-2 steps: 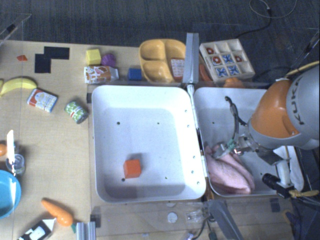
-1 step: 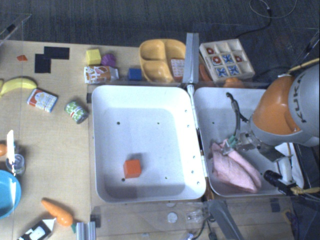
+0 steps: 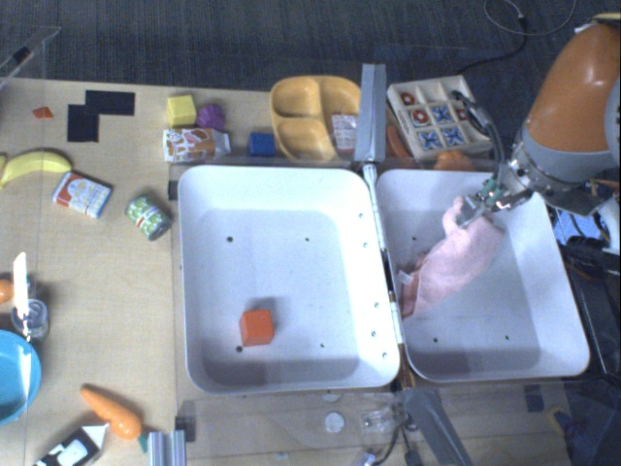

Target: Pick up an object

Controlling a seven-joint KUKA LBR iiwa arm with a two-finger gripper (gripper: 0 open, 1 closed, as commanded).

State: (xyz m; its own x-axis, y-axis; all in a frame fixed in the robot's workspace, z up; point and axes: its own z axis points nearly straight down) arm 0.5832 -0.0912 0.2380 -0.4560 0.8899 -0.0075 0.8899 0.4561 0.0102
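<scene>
Camera view: pincer clamped on pink cloth's upper end, cloth trailing down-left below it.

A single fixed view is provided, taken from above the bench and tilted slightly, so the far edge sits at the top. Both white bins are framed whole: left bin, right bin. The bench at left and dark floor beyond are included. The arm is seen entering from the right, close to the lens.
</scene>
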